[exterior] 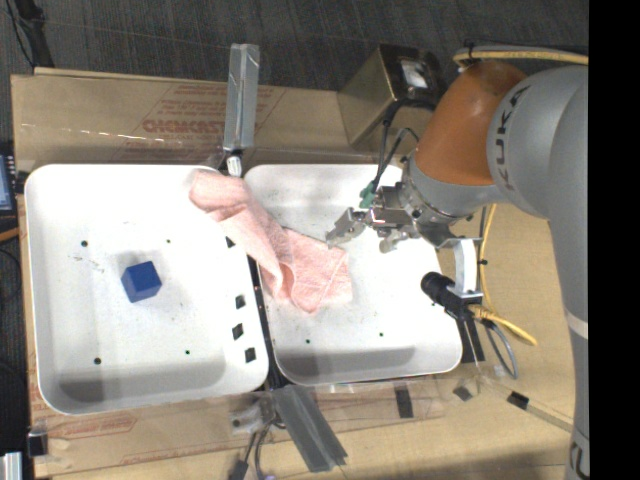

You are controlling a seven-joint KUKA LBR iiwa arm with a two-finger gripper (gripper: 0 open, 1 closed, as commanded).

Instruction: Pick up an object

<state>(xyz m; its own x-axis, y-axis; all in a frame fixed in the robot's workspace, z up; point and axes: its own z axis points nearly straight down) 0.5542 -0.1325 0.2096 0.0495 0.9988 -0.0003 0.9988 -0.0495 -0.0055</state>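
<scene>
Bins of shallow white plastic sit side by side on a flat sheet of brown cardboard point(120, 108), and we see one thing in each. In the left white bin point(60, 228) a small blue cube point(142, 280) rests on the floor, left of centre and well apart from every wall. A crumpled pink towelling cloth point(300, 268) lies draped over the ridge where the two bins meet. Its narrower end sits on the upper right corner of the left bin, while its broader, bunched end spreads over the left part of the floor of the right white bin point(400, 318).

From the right, the grey arm with its orange band point(530, 138) reaches over the right bin. We see the two-finger gripper point(372, 223) above the upper middle of that bin, just beside the upper right edge of the cloth and far from the cube. From this slanted view we cannot tell whether the gripper is open or closed, nor whether it touches the cloth or has hold of anything.

A grey metal bar point(243, 98) stands upright behind the bins, its lower end close to the cloth's upper tip
</scene>
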